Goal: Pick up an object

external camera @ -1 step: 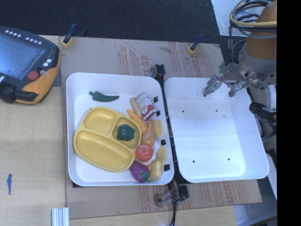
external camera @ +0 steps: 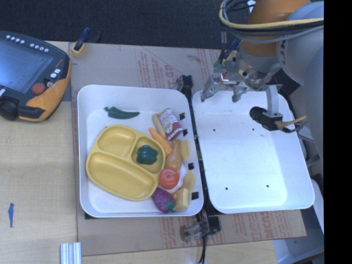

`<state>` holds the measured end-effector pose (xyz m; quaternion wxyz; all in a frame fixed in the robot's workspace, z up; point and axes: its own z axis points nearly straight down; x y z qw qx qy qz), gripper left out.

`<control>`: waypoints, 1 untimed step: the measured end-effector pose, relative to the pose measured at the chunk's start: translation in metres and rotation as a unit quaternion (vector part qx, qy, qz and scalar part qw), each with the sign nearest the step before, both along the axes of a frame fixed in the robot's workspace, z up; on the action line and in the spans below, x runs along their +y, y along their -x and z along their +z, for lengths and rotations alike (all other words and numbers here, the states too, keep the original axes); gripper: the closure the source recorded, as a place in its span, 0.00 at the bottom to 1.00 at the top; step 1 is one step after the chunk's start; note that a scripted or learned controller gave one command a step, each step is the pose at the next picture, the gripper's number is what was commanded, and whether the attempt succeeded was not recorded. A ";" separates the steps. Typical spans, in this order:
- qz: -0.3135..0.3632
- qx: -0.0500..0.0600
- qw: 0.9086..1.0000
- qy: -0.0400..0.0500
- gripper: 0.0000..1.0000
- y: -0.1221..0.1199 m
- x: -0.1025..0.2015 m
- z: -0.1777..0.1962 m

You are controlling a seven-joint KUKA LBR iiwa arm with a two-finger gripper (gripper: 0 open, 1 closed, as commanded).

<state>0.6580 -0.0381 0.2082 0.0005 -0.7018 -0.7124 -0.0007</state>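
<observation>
The gripper (external camera: pixel 221 94) hangs at the upper right of the frame, over the top edge of the right bin (external camera: pixel 250 164), its two metal fingers spread apart with nothing between them. The grey arm (external camera: pixel 300 43) with its orange band and looped cables rises behind it. The pickable things all lie in the left bin (external camera: pixel 91 100), well apart from the gripper across the black divider. There a glossy yellow sectioned tray (external camera: pixel 118 166) carries a dark green pepper (external camera: pixel 147 154). A slim green chili (external camera: pixel 121 113) lies near the bin's upper wall. Crowded along the bin's right side are a crinkled snack packet (external camera: pixel 169 122), an orange carrot (external camera: pixel 161 142), a round tomato (external camera: pixel 169 177) and a purple piece (external camera: pixel 163 199). A teach pendant (external camera: pixel 30 76) sits at upper left
</observation>
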 end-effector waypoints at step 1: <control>-0.006 0.004 1.000 0.001 0.00 0.058 -0.015 0.009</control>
